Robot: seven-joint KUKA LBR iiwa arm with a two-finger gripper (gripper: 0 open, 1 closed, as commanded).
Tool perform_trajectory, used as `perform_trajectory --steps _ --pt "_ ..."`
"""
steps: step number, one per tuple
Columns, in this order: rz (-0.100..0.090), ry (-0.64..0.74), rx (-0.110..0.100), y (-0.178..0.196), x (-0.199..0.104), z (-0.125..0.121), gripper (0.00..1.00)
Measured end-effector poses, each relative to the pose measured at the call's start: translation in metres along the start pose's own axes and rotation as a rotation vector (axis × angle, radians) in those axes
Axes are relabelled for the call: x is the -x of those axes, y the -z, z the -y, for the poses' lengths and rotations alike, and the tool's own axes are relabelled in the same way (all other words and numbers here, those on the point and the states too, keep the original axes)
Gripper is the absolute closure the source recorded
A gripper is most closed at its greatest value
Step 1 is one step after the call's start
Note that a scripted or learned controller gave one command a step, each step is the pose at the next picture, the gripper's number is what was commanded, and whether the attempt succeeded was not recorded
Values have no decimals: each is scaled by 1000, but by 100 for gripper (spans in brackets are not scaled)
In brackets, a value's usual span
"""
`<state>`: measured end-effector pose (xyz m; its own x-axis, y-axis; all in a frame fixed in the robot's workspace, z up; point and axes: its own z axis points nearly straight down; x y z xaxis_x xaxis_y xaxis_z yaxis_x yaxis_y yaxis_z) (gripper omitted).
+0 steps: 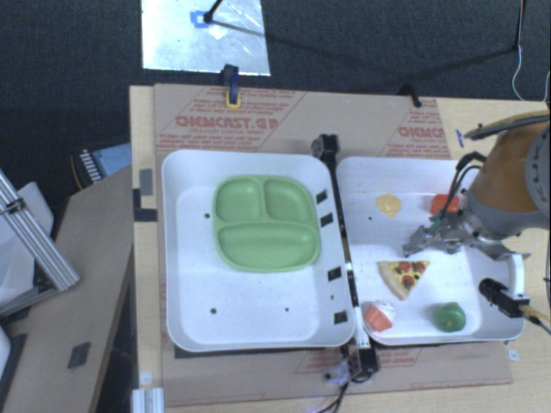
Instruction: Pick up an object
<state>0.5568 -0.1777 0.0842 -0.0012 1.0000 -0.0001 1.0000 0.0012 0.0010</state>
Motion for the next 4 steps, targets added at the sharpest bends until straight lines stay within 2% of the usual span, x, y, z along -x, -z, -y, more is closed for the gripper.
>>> perform_trajectory --steps 1,4 --pt "1 0 2 11 0 -1 100" --pt "2 3 5 170 11 4 100"
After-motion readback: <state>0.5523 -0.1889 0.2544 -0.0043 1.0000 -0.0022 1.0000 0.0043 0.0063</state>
